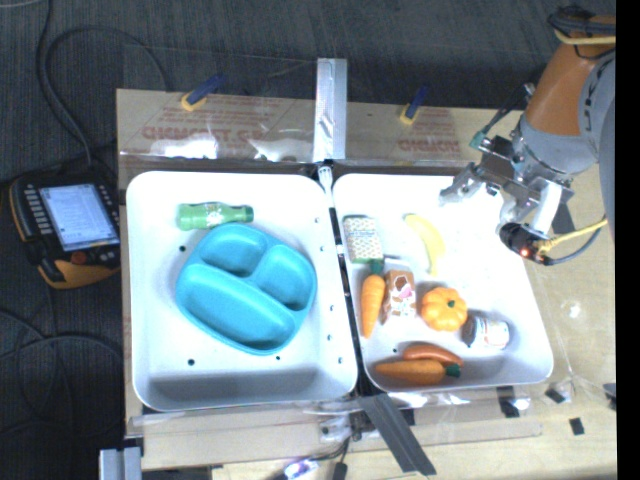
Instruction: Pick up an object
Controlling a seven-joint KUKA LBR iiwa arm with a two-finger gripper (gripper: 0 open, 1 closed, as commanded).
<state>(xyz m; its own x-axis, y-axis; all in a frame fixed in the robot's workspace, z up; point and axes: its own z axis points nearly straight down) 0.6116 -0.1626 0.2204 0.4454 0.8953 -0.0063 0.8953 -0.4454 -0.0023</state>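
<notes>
From my remote station I see the arm [575, 98] entering at the upper right, its hand [470, 183] poised over the far right corner of the right bin [535, 308]. I cannot tell from this angle whether the hand is spread or pressed together; nothing is visibly caught in it. Taking the small pumpkin [443, 307] as landmark: the banana [427, 238] lies beyond it, toward the hand; a small carton [400, 294] touches its left side, with a carrot [371, 303] just left of that; a tin [487, 330] sits just to its right; a second carrot [412, 371] lies in front. Well to its left, the left bin [145, 268] holds a blue divided tray [247, 286] and a green bottle [213, 214].
</notes>
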